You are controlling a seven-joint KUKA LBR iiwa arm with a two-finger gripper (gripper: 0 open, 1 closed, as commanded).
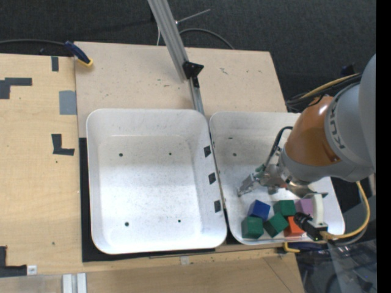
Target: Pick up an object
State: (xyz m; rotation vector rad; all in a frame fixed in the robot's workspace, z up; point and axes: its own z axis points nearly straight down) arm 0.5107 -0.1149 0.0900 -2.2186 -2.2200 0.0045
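Note:
My gripper (255, 187) hangs low over the right bin (244, 133), just above and to the left of a heap of small blocks. Its two metal fingers (244, 187) are spread open, with nothing between them. The blocks lie in the bin's near corner. A blue cube (260, 209) is closest, directly below the gripper. Green blocks (252, 227) surround it, one of them (285, 208) to the right. An orange block (295, 226) and a pale purple block (305, 206) lie further right, partly under the arm's wrist.
The left bin (149, 182) sits beside the right one, and their rims meet at a middle ridge (211, 170). A slanted metal rail (174, 35) crosses the bench behind the bins. The arm's orange band (311, 139) and cables overhang the right bin's right side.

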